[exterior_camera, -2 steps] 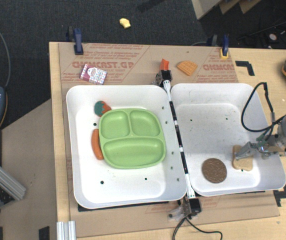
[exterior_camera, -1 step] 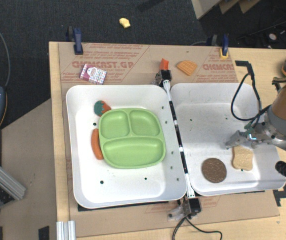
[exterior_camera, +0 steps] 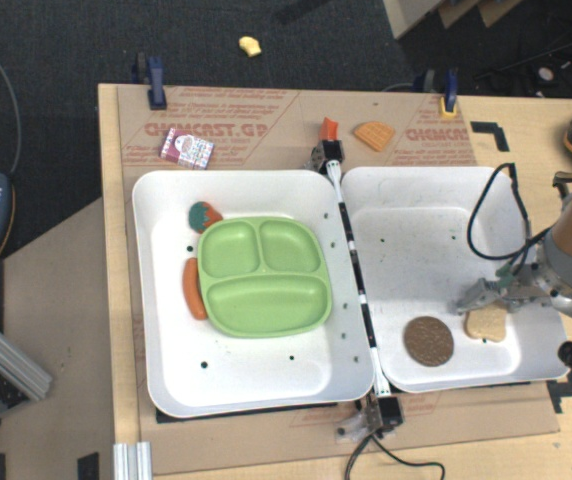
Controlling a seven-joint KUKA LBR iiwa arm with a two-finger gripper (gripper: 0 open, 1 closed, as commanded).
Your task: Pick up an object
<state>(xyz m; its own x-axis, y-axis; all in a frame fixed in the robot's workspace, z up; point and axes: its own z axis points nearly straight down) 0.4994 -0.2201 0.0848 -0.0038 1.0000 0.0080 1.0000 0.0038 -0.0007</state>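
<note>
Plywood bench carries two white bins, and the right bin (exterior_camera: 436,198) is the landmark. Near its front wall lies a round brown cookie (exterior_camera: 429,340); just right of it a pale tan cracker (exterior_camera: 487,325), long axis roughly left-right. The gripper (exterior_camera: 488,296) sits over the cracker, fingers spread apart, nothing between them. Left of that bin, a green tray (exterior_camera: 264,274) fills the other; behind it lies an orange cracker (exterior_camera: 373,135).

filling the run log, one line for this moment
gripper low in right white bin | over pale tan slice | round brown disc alongside
</note>
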